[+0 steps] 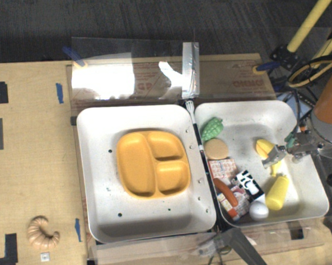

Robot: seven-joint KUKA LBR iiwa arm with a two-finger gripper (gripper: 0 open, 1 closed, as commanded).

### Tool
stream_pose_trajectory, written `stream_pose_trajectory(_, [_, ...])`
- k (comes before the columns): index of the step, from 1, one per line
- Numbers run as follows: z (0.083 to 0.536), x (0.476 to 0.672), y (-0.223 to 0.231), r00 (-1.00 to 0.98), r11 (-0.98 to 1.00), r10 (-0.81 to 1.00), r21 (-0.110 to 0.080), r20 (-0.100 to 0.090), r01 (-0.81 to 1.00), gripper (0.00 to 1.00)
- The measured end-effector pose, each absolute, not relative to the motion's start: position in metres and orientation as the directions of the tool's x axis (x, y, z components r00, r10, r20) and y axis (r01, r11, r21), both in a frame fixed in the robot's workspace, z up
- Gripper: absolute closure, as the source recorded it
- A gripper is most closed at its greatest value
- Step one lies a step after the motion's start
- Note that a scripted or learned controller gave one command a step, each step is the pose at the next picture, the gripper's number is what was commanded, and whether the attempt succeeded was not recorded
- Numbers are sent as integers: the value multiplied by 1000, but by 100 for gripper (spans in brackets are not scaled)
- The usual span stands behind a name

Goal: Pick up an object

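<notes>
- Yellow banana-like toy (264, 149) sits in the right bin (249, 115), toward its right side, just at the gripper's fingertips; we see a rounded yellow lump, smooth and plastic-looking. Its long axis seems to run from upper left to lower right, but the fingers cover part of it.
- We note the gripper (275, 156) reaching in from the right, low over that bin. Whether the claw is clenched or released we cannot tell; the metal parts blur together at the toy.
- Surface: a pale wooden bench (28, 165) with black tape marks at its left edge and blue tape bits near the bins. Dark carpet-like floor (147, 12) lies beyond the bench at the top. Clear plastic sheeting (129, 75) glares behind the bins.
- Left bin (95, 161): shallow, white, rounded corners, holding an orange divided tray (152, 162) with three compartments, glossy.
- Right bin also holds a green bumpy item (212, 128), a tan round disc (216, 149) just below it, a yellow bottle shape (277, 191) tilted with its narrow end up, a white ball (259, 210), a red sausage shape (226, 194), a black and white piece (248, 182) and a printed packet (221, 168).
- We see a tan croissant toy (42, 232) on the bench, well apart from the bins, lower left.
</notes>
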State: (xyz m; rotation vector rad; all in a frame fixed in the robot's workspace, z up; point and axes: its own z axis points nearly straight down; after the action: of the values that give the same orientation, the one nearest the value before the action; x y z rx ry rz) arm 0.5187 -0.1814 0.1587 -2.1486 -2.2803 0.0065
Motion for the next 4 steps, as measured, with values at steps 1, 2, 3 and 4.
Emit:
stream_pose_trajectory(1, [142, 517, -182, -86, 86, 996, -3, 2, 996, 0])
stream_pose_trajectory(2, [94, 553, -195, 18, -18, 1000, 0, 1, 1000, 0])
stream_pose_trajectory(3, [114, 490, -212, 106, -106, 994, -4, 11, 994, 0])
stream_pose_trajectory(4, [124, 490, -213, 107, -107, 994, 0, 5, 994, 100])
